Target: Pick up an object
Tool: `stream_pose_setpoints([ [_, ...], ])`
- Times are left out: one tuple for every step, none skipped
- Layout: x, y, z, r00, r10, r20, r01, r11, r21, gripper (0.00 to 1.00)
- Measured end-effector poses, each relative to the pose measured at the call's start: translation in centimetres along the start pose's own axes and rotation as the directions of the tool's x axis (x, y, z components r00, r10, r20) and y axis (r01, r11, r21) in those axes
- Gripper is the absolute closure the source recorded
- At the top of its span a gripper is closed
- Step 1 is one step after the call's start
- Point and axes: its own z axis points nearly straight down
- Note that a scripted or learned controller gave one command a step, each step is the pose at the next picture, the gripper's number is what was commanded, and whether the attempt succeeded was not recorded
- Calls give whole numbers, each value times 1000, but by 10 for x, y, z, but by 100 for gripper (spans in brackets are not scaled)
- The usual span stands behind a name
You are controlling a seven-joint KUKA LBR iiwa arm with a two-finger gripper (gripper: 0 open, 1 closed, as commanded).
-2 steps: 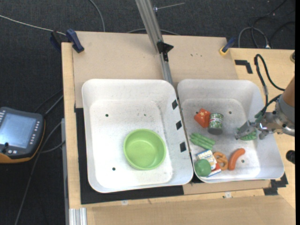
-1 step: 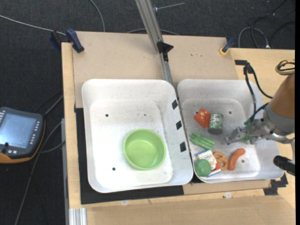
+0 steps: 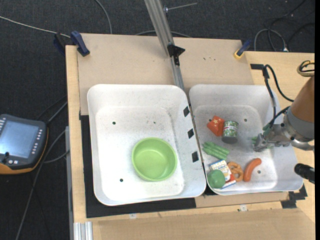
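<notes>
The right bin [image 3: 240, 96] holds several small things: a red toy [image 3: 215, 125], a small grey-green can [image 3: 230, 131], a green pod-shaped piece [image 3: 216, 150], an orange-red sausage [image 3: 251, 168], a green ball [image 3: 216, 178] and a small carton [image 3: 223, 168] with an orange ring [image 3: 235, 171] beside it. My gripper [image 3: 261, 141] hangs low at that bin's right side, right of the can and above the sausage, apart from both. Nothing shows in its grasp. The orange-banded arm [image 3: 304, 109] enters from the right edge.
A light green bowl [image 3: 154, 158] sits in the left bin [image 3: 100, 134], near its front. A metal pole [image 3: 159, 19] slants down to the gap between the bins. Cables run along the right bin's far right side. A pendant [image 3: 20, 143] lies off the bench at left.
</notes>
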Motion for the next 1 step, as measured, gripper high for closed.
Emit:
stream_pose_setpoints([
  [-3,4,-62,1000,0,2,0,1000,-4,100],
])
